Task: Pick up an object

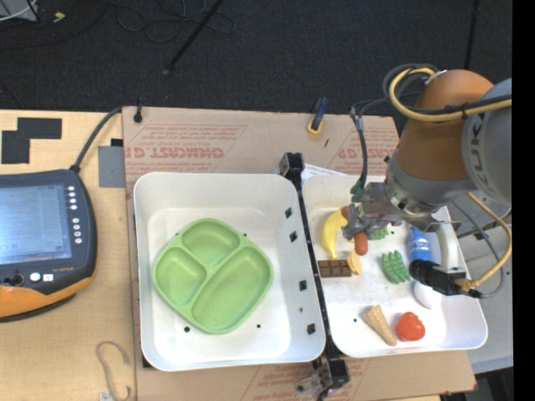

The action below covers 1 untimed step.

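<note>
Gripper: the gripper [361,228] is low in the right bin [468,332], at a small red-orange piece [361,244] beside the banana [332,232].
Grip: cannot tell; probably nothing secured.
Progress: reach done; grasp and lift remain.

Gripper [361,224] fingers hidden under the wrist, state unclear. Arm [468,140] cut off at right edge. Blue object [419,246] partly covered.
</note>
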{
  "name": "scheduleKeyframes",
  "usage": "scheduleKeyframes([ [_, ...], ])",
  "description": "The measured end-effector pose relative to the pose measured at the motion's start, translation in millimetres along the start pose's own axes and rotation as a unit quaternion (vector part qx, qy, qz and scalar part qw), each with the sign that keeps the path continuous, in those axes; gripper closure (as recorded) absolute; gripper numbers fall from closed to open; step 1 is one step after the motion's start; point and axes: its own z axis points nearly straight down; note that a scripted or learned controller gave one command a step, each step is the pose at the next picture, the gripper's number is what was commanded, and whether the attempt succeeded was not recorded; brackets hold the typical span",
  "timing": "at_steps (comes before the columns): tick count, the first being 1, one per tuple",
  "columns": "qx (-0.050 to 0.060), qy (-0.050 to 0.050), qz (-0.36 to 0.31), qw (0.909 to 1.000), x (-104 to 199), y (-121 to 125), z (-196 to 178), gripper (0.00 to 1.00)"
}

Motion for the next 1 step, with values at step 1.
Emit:
scheduleKeyframes([
  [1, 0.000, 0.000, 0.000, 1.0000, 41.3, -9.9, -3.4, 1.00],
])
